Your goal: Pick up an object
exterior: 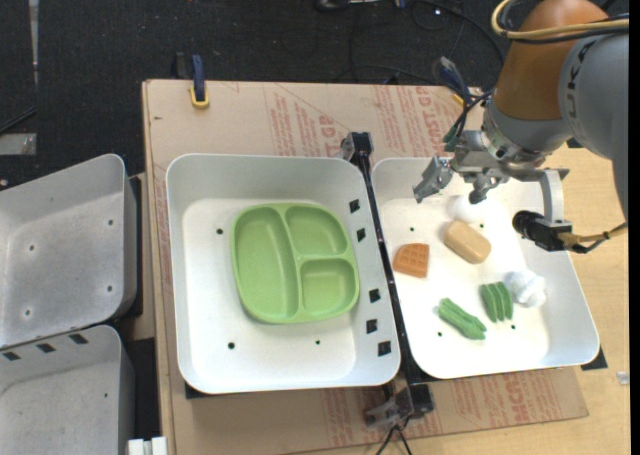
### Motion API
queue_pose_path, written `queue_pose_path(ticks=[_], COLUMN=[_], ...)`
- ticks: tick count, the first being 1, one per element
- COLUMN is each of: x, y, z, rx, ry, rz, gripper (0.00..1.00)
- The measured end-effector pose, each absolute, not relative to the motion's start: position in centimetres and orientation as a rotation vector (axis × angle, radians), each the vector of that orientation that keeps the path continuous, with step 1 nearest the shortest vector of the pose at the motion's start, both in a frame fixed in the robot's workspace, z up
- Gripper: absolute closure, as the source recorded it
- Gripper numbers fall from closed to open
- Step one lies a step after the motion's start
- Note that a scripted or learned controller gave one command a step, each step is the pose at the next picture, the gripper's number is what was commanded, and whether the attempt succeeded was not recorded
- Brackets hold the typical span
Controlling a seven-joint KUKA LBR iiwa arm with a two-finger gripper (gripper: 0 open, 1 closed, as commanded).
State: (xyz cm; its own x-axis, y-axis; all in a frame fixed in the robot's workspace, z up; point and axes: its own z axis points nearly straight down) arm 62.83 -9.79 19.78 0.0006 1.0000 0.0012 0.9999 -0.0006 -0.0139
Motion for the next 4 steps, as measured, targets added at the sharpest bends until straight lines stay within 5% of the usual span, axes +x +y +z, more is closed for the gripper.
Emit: queue_pose_path(ticks=[1, 4], x=[63.1, 63.7], y=[-9.8, -9.1], z=[20.6, 9.1], rx=[-2.22, -2.219], ry=[-2.223, -2.222], rz=[0.0, 0.002], gripper=[0.0, 0.0])
